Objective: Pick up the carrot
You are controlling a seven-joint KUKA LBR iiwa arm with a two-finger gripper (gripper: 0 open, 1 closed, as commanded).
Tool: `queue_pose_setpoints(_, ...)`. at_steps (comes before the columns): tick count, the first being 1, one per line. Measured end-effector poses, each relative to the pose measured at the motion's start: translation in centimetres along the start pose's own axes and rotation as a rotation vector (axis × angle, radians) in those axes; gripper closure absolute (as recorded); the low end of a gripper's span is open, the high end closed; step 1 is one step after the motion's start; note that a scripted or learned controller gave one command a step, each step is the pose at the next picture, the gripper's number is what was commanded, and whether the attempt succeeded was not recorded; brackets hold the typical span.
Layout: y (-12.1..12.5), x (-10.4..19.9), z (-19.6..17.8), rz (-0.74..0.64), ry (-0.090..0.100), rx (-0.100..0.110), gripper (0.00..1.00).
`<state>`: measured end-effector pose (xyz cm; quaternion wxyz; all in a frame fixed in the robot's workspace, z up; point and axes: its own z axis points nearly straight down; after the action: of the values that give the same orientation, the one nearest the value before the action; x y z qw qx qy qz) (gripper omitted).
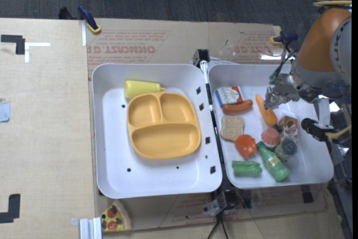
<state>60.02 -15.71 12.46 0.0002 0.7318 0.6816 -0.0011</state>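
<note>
I see the carrot [266, 111] lying slantwise in the right bin [319, 172], just right of the sausage [238, 106] and above the seashell [270, 136]. My end effector [275, 99] hangs right over its upper end; I cannot tell its grip state. The yellow divided plate [164, 125] sits in the left bin [106, 137].

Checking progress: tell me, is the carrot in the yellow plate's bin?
No, the carrot lies in the right bin, among other toy foods.

Yellow divided plate [163, 131] and yellow bottle [142, 87] in left bin [112, 176], toy foods in right bin [313, 173]
</note>
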Motion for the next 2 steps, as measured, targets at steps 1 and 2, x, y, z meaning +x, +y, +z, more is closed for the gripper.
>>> queue_pose_setpoints(1, -6.2, 0.7, 3.3, -0.183, 0.001, -0.002, 1.0)
queue_pose_setpoints(2, 2.9, 0.3, 3.2, -0.11, 0.0, -0.003, 1.0)
